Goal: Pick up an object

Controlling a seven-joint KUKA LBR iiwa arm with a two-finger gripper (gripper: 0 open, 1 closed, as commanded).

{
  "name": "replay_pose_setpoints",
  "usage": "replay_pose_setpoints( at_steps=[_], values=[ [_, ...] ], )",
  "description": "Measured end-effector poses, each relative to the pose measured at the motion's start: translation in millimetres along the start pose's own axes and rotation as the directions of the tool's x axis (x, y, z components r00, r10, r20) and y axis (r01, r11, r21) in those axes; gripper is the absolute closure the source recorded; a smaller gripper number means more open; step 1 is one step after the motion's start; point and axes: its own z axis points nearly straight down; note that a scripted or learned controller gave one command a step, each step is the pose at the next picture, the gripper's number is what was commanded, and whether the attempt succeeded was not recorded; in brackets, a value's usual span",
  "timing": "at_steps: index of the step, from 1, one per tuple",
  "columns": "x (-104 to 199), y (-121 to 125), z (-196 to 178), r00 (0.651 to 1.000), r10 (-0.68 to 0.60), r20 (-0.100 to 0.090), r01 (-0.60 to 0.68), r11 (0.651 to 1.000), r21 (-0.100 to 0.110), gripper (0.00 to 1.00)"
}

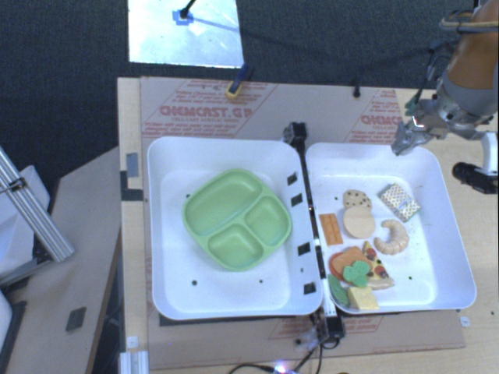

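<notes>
The right bin [437,179] holds several toy foods: a patterned silver packet [399,201], a speckled cookie [357,199], a round tan biscuit [359,224], a croissant [394,238], an orange wafer [331,228], a pizza slice [376,269], a green leafy piece [357,272] and a yellow cheese block [362,298]. My gripper [408,140] hangs at the bin's far right corner, above the rim and apart from all of them, about 80 pixels up from the silver packet. Nothing shows in it.
The left bin [168,162] carries a green divided plate [236,219]. A black divider [306,209] runs between the bins. A shiny square sheet [185,22] lies on the dark floor beyond the bench, and metal rails [27,209] stand at the left.
</notes>
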Motion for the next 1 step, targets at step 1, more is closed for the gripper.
replay_pose_setpoints(
  at_steps=[1],
  values=[
    [31.9, -42.7, 10.3, 1.0, -0.001, -0.002, 0.001, 1.0, 0.006, 1.0]
  ],
)
